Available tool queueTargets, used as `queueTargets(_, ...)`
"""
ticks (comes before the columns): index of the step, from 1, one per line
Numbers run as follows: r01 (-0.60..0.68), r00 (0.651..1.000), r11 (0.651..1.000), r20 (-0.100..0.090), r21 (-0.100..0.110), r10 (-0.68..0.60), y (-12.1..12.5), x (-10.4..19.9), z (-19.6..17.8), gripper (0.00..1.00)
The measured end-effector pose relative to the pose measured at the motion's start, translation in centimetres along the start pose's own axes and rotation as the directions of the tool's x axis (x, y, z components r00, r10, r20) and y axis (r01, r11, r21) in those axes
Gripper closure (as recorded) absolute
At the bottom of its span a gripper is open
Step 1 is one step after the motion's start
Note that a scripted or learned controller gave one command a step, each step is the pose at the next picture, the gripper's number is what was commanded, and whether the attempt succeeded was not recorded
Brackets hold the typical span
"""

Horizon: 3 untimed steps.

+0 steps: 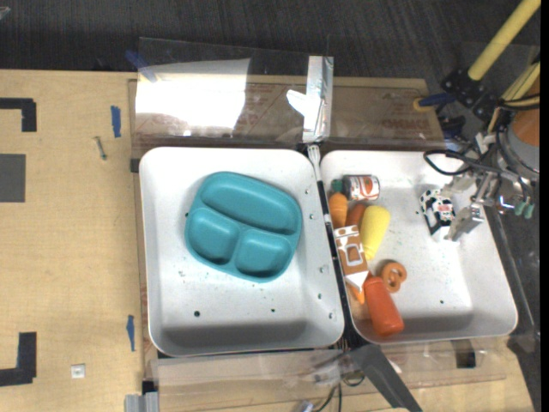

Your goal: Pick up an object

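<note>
Gripper (463, 221) sits low at the right bin's (446, 312) right edge beside a black-and-white toy (436, 206); finger state can't be told. Teal tray (244, 224) fills the left bin (163, 256).

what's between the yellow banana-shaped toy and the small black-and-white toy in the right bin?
Bare white bin floor in the camera view. Nothing lies between the yellow banana-shaped toy and the small black-and-white toy.

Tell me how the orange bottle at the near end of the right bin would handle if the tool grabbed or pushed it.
The orange bottle lies on its side and looks round, so a push would probably roll it. Its surface looks smooth, perhaps slippery. It sits against the white carton by the bin's left wall, so a grab there looks cramped.
</note>
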<state>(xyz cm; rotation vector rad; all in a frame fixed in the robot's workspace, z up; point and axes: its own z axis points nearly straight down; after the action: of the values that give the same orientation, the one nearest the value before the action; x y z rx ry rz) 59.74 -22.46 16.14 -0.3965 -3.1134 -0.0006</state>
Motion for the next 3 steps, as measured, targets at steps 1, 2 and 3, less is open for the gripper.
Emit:
queueTargets(1, 0.024, 0.999, 1.000, 0.040, 0.002, -0.024, -0.6, 2.1, 4.0, 0.00)
queueTargets(2, 0.167, 0.983, 0.986, 0.079, 0.018, -0.168, -1.8, 5.8, 5.0, 0.00)
queueTargets(3, 0.169, 0.981, 0.985, 0.091, 0.022, -0.171, -1.7, 5.3, 3.4, 1.00)
